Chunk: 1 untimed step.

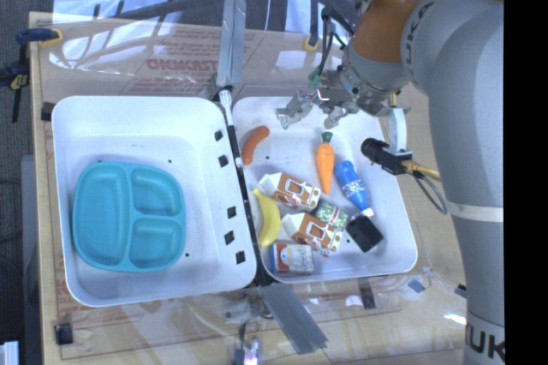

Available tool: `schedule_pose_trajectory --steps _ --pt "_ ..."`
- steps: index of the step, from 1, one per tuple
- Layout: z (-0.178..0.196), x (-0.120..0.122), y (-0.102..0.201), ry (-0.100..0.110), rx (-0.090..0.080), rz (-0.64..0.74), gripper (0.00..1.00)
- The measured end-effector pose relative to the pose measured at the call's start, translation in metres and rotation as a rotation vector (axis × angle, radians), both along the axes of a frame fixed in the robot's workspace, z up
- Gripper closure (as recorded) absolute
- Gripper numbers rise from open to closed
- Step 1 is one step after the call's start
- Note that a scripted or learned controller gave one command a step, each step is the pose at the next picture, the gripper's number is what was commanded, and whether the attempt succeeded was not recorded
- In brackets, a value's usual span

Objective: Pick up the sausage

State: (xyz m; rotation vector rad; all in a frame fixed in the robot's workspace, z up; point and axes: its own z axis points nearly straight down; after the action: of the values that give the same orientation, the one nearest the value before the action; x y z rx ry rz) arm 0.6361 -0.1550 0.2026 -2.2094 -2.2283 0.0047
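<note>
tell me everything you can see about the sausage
The sausage is a small, smooth orange-brown piece with rounded ends, plastic-looking like toy food. It lies flat and slanted in the right bin, near its upper left corner beside the divider. Nothing touches it. The tool is up and to its right, apart from it.

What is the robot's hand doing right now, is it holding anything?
Hand: open and holding nothing, above the far end of the right bin. The sausage lies in that bin, apart from it.
</note>
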Motion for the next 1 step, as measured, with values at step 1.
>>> schedule_pose_trajectory --steps 1 --pt "-0.097 0.02 0.0331 -0.008 -0.004 0.058 0.0"
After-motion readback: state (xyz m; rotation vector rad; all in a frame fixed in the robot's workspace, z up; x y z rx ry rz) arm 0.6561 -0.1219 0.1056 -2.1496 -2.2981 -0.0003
